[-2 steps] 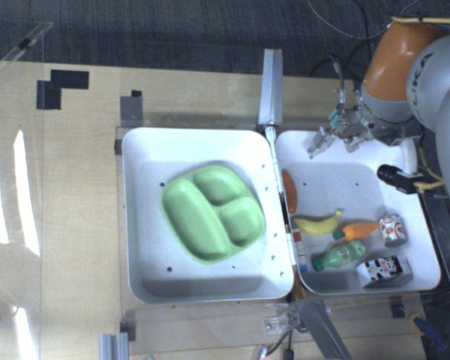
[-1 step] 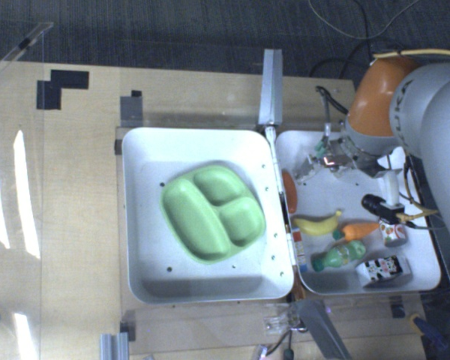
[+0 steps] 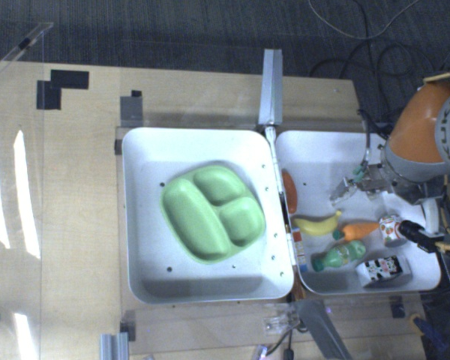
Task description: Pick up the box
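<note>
Box (image 3: 384,270) lies in the near right corner of the right bin (image 3: 322,150), a small white carton with dark printing on its top, set slightly askew. Nothing covers it. Just left of it a green bottle (image 3: 337,256) lies on its side, rounded and glossy. Beyond the bottle, farther from the near wall, an orange carrot (image 3: 358,230) lies crosswise, and a yellow banana (image 3: 317,224) curves just left of the carrot. A small can (image 3: 391,229) with red and white markings stands right of the carrot, just beyond the box. A reddish, elongated thing (image 3: 289,190) rests along the bin's left wall.

The gripper (image 3: 352,184) hangs over the middle of the right bin, beyond the banana and carrot and well apart from the box. Its metal fingers point left and slightly toward the near side; whether they are apart or together cannot be told, and nothing shows between them. The arm (image 3: 427,137) comes in from the right, grey at the wrist with a broad orange band above it.

The left bin (image 3: 146,276) holds a pale green tray (image 3: 212,211), smooth and moulded, with three rounded compartments, sitting tilted in the middle. Both bins are shallow, white and rounded at the corners, side by side on a light wooden bench (image 3: 60,223). A metal bar (image 3: 270,88) runs from their shared edge toward the far side.
</note>
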